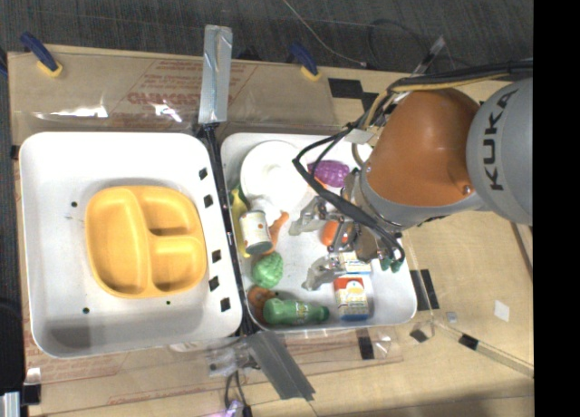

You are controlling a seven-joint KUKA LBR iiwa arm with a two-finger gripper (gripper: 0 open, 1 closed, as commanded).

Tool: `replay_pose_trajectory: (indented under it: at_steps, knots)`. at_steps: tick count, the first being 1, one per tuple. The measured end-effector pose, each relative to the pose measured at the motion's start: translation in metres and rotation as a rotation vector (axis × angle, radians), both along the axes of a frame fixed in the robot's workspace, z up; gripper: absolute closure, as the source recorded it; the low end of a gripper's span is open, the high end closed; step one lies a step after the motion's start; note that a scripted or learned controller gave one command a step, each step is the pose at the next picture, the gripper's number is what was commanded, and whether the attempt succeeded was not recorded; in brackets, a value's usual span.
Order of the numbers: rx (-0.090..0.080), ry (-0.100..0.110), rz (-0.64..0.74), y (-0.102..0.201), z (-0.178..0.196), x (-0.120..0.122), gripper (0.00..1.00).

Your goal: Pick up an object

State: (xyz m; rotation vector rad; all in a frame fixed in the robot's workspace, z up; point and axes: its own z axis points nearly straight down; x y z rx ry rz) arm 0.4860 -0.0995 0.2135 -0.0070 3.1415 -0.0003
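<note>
From the overhead camera you see the gripper (319, 245) lowered into the right bin (399, 302), its fingers (306, 216) spread wide with nothing between them. Just left of it lie a small bottle (256, 230), a green round object (268, 268) and, nearer, a dark green bottle (294, 313). In the left bin (54, 170) you have a yellow divided tray (145, 239).

This is a robotics lab. A KUKA arm (444, 157) trails loose cables over two white bins (54, 170) taped and clamped to a cardboard-covered desk (471, 252).
</note>
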Motion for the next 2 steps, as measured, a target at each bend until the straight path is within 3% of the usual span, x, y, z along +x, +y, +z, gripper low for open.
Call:
replay_pose_trajectory:
  at_steps: [1, 2]
  knots:
    - [-0.002, -0.019, 0.086, 0.004, -0.103, 0.069, 0.0]
    - [-0.002, -0.005, 0.066, -0.063, -0.093, 0.093, 0.0]
